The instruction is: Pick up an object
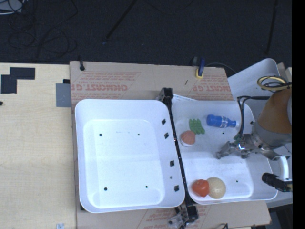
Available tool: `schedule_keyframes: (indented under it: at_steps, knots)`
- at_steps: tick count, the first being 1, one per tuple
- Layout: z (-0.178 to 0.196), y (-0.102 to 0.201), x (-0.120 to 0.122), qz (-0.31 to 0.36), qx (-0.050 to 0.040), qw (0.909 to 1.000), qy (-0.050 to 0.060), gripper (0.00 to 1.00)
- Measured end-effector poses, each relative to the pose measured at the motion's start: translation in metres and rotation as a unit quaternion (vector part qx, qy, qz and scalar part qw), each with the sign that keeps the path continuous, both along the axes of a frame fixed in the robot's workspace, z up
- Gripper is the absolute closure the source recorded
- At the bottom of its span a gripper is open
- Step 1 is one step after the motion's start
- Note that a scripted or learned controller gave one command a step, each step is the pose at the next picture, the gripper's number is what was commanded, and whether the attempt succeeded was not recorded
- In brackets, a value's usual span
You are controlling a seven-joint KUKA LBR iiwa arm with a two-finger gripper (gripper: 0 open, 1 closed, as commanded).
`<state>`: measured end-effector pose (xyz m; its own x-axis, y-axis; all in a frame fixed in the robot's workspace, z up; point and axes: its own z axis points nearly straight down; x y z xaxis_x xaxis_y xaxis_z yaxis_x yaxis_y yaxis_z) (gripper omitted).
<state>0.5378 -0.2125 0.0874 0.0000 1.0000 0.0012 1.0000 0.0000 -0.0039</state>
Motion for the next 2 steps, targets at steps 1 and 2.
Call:
schedule_keyframes:
  at_steps: [1,2]
  knots:
    - [0.011,-0.001,0.000,0.000,0.0001,1.0000,0.000,1.00]
    - [0.001,0.039,-0.029,0.000,-0.0015,1.0000,-0.003,1.00]
